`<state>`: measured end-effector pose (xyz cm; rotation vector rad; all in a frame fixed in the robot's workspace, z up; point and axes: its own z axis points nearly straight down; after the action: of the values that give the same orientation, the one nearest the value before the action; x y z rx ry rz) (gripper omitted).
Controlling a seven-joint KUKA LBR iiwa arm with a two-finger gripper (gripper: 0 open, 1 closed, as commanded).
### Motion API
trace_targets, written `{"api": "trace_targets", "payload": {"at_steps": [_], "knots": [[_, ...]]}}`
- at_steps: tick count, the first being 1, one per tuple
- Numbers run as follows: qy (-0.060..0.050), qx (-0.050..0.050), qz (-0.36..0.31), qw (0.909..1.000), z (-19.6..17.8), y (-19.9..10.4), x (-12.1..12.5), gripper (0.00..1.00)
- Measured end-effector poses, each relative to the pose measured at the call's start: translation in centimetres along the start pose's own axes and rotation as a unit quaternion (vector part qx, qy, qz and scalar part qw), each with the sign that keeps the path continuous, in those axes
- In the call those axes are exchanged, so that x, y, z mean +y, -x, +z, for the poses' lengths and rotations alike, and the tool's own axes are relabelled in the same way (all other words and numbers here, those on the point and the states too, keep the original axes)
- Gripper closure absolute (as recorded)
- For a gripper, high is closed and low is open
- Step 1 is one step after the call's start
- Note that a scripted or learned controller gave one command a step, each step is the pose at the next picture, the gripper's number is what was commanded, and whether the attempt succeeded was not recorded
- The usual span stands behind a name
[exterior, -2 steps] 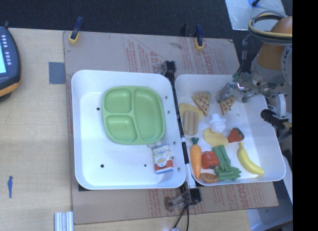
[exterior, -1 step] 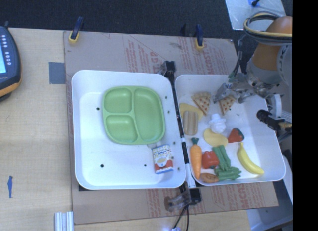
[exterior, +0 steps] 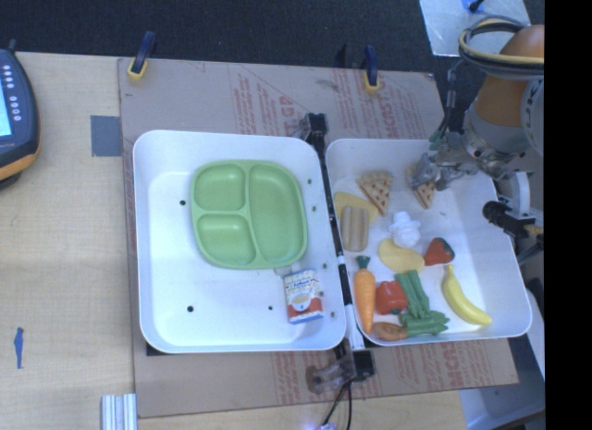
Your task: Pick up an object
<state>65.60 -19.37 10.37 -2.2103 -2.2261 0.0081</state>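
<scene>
Waffle wedge (exterior: 425,194) lies in the right bin (exterior: 504,252), at its far side, the gripper (exterior: 431,173) touching it; whether the fingers are open or closed, I cannot tell.

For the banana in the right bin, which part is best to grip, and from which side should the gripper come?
Probably the middle of the banana, from straight above, with the fingers across its narrow width. It lies flat and apart from the green beans, but its lower end sits near the bin wall.
</scene>
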Motion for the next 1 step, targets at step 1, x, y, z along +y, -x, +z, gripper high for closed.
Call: {"api": "trace_targets", "payload": {"at_steps": [1], "knots": [[0.003, 0.000, 0.003, 1.0000, -6.84, 1.90, -4.04, 1.00]]}}
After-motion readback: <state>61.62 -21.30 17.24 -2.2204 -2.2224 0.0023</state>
